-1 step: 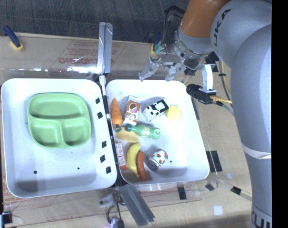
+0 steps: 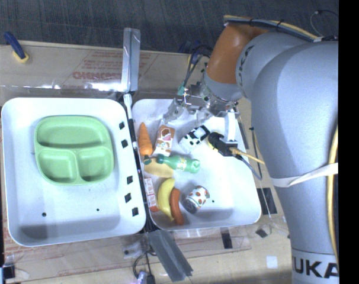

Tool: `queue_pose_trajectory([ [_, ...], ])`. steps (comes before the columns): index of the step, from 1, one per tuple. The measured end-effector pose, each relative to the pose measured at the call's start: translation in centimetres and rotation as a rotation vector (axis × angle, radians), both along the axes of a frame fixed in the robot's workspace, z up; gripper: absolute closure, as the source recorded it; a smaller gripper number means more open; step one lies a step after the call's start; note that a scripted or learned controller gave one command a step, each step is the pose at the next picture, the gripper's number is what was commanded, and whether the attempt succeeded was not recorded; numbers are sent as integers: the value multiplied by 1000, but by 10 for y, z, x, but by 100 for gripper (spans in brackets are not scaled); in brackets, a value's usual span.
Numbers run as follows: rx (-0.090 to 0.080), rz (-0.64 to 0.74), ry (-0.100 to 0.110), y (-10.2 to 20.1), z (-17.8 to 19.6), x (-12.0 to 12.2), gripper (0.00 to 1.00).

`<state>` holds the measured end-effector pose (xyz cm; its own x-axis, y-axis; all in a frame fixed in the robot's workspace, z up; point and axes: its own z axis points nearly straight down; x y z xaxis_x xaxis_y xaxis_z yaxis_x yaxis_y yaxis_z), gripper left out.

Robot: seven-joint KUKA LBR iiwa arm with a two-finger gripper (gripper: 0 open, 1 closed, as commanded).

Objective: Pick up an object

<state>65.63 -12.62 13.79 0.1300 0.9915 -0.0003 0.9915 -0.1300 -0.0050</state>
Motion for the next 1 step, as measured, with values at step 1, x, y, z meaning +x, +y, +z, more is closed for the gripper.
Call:
queue_pose_trajectory([
  [1, 1, -289, -61, -6, -21, -54, 0],
])
